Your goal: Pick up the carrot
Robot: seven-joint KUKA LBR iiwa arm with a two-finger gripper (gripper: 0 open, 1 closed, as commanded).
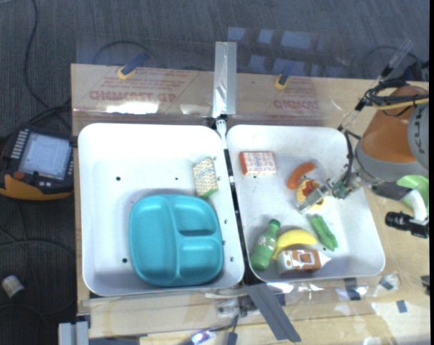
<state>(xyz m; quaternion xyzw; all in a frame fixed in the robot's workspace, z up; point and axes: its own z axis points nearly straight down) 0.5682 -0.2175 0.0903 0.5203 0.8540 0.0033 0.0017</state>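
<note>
Right, my tally, rt bin (361, 192): juice box (301, 260), banana (297, 237), green bottle (265, 243) nearest; green pepper (322, 232); pincer (312, 192) low mid-bin, can't tell if apart or together; carrot (301, 173) just beyond it; cracker box (258, 163) farthest.

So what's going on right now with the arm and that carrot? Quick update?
Gripper down in the right bin, just below the carrot. Carrot lying on the bin floor, not lifted. Green pickle and pink box nearby, neither blocking.
</note>
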